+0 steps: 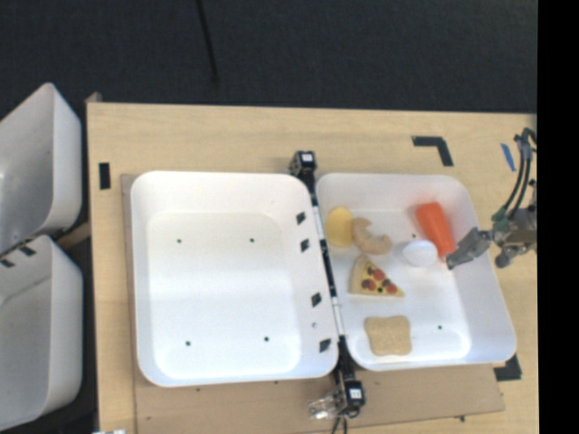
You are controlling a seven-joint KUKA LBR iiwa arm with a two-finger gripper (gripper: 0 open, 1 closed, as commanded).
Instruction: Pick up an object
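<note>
The right bin [484,319] holds several toy foods. At its back are a yellow piece [339,227], a tan croissant-like piece [371,237], a white egg [419,253] and an orange-red piece [435,228]. A pizza slice [373,279] lies in the middle, and a slice of toast [388,335] near the front. My gripper [478,247] reaches in over the bin's right side, just right of the white egg and the orange-red piece. It is low, with nothing visibly held.
The left bin [145,242] sits beside the right one, with a black-clipped divider [318,269] between them. Cables [522,183] hang at the right edge. White containers [32,242] stand off the bench to the left.
</note>
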